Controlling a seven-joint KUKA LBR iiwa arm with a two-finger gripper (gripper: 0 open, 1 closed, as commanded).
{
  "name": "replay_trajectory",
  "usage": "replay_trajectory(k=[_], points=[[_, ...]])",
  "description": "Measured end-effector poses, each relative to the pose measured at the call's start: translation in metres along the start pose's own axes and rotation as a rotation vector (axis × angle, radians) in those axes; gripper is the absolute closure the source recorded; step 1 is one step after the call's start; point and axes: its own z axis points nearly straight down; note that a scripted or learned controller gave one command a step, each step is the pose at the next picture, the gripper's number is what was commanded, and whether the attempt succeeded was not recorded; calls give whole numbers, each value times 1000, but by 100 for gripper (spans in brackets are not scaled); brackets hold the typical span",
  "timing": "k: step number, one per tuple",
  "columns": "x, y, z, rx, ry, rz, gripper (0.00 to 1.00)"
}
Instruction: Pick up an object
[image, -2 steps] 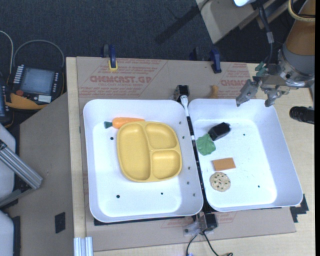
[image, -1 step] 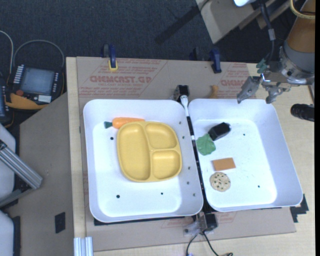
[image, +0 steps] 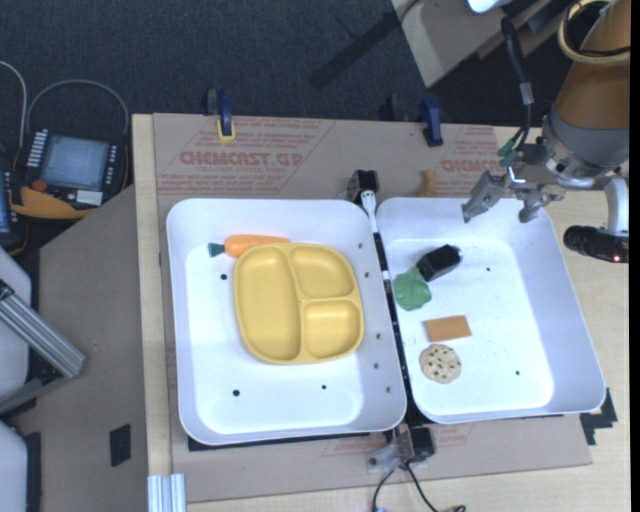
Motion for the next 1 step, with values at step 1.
replay_trajectory(k=[1], points=[[5,-2,44,1,0,-1,0]])
